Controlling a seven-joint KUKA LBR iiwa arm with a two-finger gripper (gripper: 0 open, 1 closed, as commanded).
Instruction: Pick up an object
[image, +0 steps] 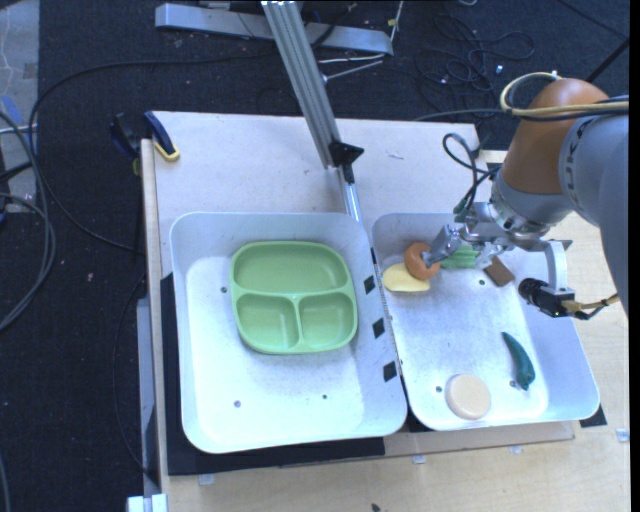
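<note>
While the gripper (447, 243) is lowered over the far part of the right bin (560, 400), an orange ring (420, 260) is seen just beside it, touching a yellow piece (403, 279); the finger state cannot be told. Listed further: teal item (519, 361), tan disc (467, 395), green divided tray (294, 296) in the left bin (200, 400)

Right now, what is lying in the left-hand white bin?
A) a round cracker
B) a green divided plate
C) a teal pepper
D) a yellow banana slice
B: the green divided plate sits alone in the left bin, with its three compartments facing up.
</note>
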